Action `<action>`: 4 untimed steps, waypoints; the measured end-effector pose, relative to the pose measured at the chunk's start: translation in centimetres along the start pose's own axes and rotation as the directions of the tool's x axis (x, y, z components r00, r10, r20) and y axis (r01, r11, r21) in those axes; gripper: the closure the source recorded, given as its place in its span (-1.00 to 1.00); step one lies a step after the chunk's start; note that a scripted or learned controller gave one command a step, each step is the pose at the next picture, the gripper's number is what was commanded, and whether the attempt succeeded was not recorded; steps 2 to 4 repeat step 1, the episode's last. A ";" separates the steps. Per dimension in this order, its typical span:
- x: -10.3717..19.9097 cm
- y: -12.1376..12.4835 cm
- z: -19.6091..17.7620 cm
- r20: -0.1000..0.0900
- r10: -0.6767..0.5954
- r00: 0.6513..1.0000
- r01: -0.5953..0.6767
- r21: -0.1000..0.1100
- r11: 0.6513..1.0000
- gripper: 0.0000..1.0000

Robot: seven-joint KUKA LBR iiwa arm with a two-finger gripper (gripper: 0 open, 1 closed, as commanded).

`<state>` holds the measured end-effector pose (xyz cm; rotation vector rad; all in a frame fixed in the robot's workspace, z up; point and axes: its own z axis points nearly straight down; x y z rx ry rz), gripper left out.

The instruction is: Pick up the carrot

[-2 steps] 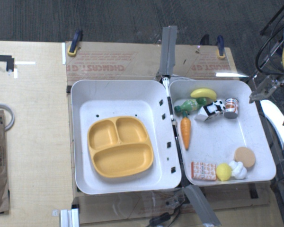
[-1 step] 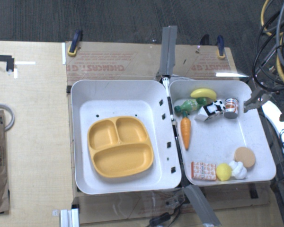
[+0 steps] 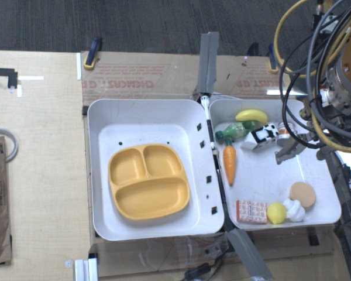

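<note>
The carrot (image 3: 229, 164) is orange and lies lengthwise at the left edge of the right bin (image 3: 316, 218), its tip toward the front, close to the wall shared with the left bin. My gripper (image 3: 288, 147) hovers over the middle of the right bin, about a hand's width right of the carrot and slightly further back. It stands open with nothing between its fingers. The arm and its looped cables come in from the right.
Behind the carrot lie a green item (image 3: 230, 133), a yellow banana (image 3: 251, 116) and a black-and-white toy (image 3: 263, 134). A red box (image 3: 251, 211), yellow lemon (image 3: 276, 213), white item (image 3: 294, 210) and tan disc (image 3: 303, 194) line the front. The left bin (image 3: 99, 174) holds a yellow divided plate (image 3: 148, 181).
</note>
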<state>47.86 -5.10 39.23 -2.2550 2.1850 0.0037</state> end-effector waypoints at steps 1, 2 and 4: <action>-0.8 0.0 5.7 0.001 -0.474 0.880 0.474 -0.002 0.880 -1.00; -0.8 0.0 5.7 0.001 -0.474 0.880 0.474 -0.002 0.880 -1.00; -0.8 0.0 5.7 0.001 -0.474 0.880 0.474 -0.002 0.880 -1.00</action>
